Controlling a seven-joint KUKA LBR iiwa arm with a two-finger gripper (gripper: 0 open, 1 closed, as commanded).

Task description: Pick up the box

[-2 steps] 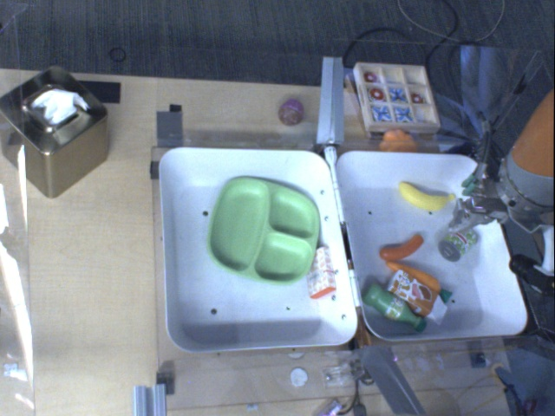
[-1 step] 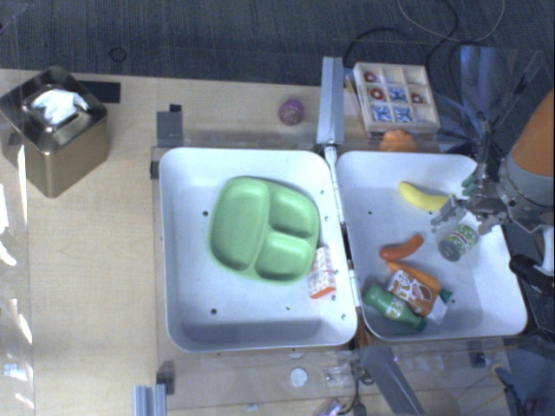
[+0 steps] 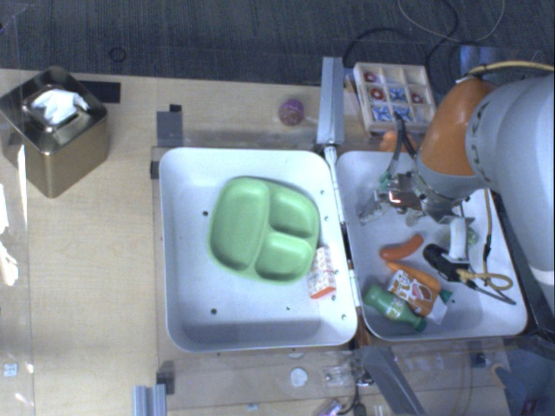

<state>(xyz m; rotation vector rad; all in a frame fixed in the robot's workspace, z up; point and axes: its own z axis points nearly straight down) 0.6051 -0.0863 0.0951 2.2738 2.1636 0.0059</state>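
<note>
Two bins before me: small box (image 3: 323, 274) lies right of the green tray (image 3: 264, 228); end effector (image 3: 392, 199), grip unclear, hovers farther right.

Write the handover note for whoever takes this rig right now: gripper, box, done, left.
Gripper: low over the upper part of the right bin, nothing visibly held; finger state unclear.
Box: small white and red carton in the left bin, at its right wall beside the green tray.
Done: nothing; the box is not picked.
Left: probably cross to the left bin, grasp the box, lift it.
</note>
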